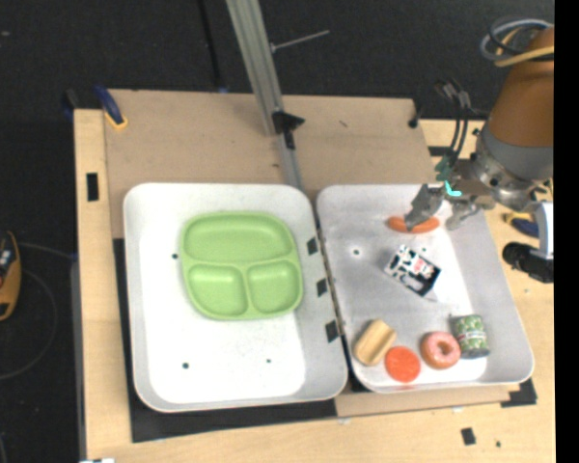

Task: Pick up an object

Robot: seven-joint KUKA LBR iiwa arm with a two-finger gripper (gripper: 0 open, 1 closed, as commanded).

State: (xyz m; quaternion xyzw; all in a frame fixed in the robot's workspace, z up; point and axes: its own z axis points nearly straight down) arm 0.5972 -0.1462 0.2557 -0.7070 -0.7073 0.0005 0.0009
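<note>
My gripper (442, 208) hangs over the far part of the right bin (492, 258), with its fingers spread open. Just under and slightly left of it lies a small orange, carrot-like piece (410, 225); it rests on the bin floor and is not between the fingers. A black-and-white packet (413, 268) lies in the bin's middle. Along the near edge sit a tan roll (373, 341), a red-orange disc (401, 364), a pink donut (440, 349) and a green can (470, 334).
The left bin (154, 355) holds a green divided plate (241, 263). A grey metal post (261, 66) slants up behind the bins. The wooden bench (203, 133) runs around both bins.
</note>
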